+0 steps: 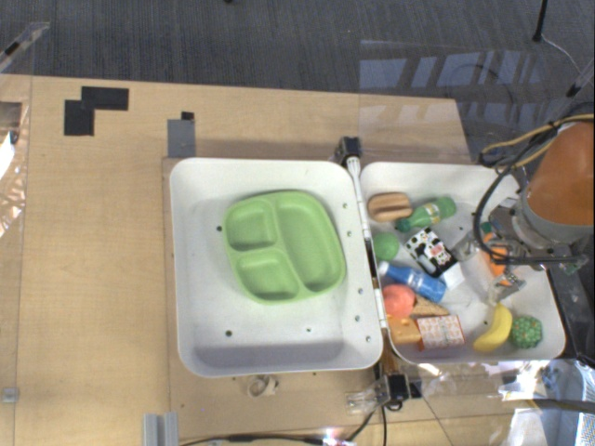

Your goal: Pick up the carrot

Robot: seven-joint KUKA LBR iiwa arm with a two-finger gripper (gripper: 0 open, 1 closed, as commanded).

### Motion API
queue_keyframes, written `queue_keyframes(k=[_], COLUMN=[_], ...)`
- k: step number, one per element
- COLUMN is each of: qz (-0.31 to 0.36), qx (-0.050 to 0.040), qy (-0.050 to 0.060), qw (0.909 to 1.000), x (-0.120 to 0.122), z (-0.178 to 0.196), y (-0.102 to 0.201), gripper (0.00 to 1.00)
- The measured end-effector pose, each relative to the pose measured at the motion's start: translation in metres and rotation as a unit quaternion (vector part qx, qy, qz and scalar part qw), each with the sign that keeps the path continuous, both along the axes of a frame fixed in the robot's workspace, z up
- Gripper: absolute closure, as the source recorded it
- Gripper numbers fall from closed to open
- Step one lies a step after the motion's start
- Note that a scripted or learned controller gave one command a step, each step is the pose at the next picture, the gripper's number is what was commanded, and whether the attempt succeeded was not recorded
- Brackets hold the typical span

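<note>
The hand (499,272) hangs low over the right bin (558,342), under the arm's orange band (569,186) at the frame's right edge; whether it is released or clenched cannot be told, as cables and the wrist hide it. A small orange piece that may be the carrot (494,257) shows right at the hand, partly covered. Just below the hand lie a yellow banana (495,331) and a green broccoli (526,332). To its left sit a black-and-white cow-patterned block (429,248), a blue bottle (415,282), a green bottle (426,214) and a bread roll (389,203). Well to the left, in the other bin (200,277), rests a green divided plate (284,246) on the worktop (93,277).
</note>
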State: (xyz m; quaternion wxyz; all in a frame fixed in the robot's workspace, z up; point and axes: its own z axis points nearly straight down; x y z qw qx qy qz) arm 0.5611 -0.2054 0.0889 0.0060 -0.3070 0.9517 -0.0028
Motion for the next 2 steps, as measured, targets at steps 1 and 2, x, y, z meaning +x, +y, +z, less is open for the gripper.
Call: queue_keyframes(k=[1, 2], qz=[0.003, 0.003], qx=[-0.0013, -0.0011], qy=[-0.007, -0.006], qw=[1.0000, 1.0000], x=[0.0051, 0.0048], z=[0.0146, 0.0140], y=[0.0012, 0.0015], gripper=[1.00, 0.00])
